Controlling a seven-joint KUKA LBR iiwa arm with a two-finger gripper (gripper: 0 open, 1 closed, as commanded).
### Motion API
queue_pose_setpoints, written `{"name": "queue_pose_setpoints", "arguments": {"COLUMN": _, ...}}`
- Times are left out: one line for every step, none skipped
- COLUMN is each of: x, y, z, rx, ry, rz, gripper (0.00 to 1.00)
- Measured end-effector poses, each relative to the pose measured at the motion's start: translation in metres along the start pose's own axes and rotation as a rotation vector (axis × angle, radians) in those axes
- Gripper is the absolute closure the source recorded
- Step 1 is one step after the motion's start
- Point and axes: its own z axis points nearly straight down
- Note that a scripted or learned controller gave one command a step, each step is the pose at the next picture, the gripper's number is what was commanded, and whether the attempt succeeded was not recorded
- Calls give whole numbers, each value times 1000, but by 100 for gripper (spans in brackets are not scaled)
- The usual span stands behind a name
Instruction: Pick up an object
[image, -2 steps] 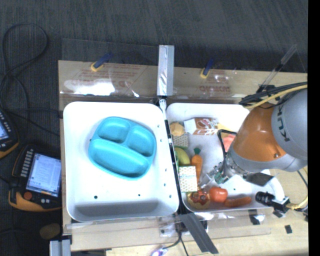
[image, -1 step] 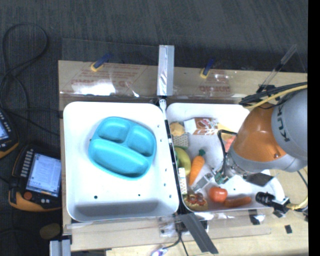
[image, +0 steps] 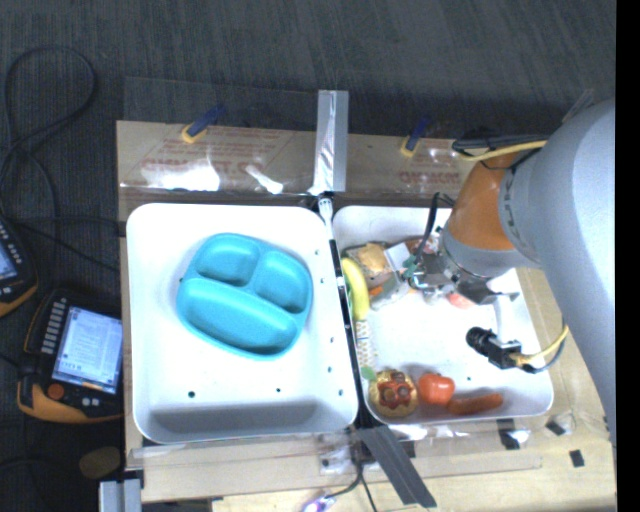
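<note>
Camera view, two white bins (image: 150, 330) on cardboard-covered bench (image: 250, 150), dark carpet (image: 300, 50), pincer (image: 425, 275) state unclear.

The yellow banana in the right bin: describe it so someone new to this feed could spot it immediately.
Start at the right-hand shallow white bin, the one the grey arm reaches into. Follow its left wall, next to the divider between the bins, to the long curved yellow banana lying along that wall in the upper half. Its neighbours are a brownish lump beside it and red, round items lower down; it alone is yellow and slender.
</note>
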Motion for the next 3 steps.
{"name": "queue_pose_setpoints", "arguments": {"x": -9, "y": 77, "z": 4, "rx": 55, "ry": 5, "rz": 336, "gripper": 0}}
{"name": "queue_pose_setpoints", "arguments": {"x": -15, "y": 72, "z": -2, "rx": 77, "ry": -5, "rz": 341, "gripper": 100}}
{"name": "queue_pose_setpoints", "arguments": {"x": 34, "y": 78, "z": -92, "rx": 15, "ry": -2, "rz": 270, "gripper": 100}}
